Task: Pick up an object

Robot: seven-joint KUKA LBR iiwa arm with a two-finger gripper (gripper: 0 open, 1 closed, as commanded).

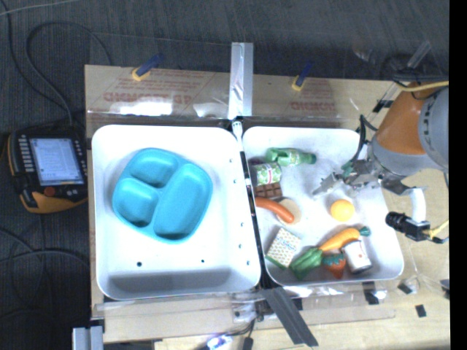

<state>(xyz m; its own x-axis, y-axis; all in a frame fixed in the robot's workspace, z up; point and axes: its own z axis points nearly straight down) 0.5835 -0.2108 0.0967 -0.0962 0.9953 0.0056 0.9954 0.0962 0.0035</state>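
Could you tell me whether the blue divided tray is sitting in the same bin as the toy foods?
No, the blue divided tray lies in the left bin, while the toy foods, such as the green bottle, lie in the right bin.

Dark grey carpet floor [109, 13] crossed by black cables [44, 46] surrounds a brown bench top [182, 86].

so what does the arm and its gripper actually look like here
The arm is grey with a broad orange band above the wrist. Thin dark cables run along the band's edge. The gripper is small, dark grey metal, with slim fingers and a greenish part at its base.
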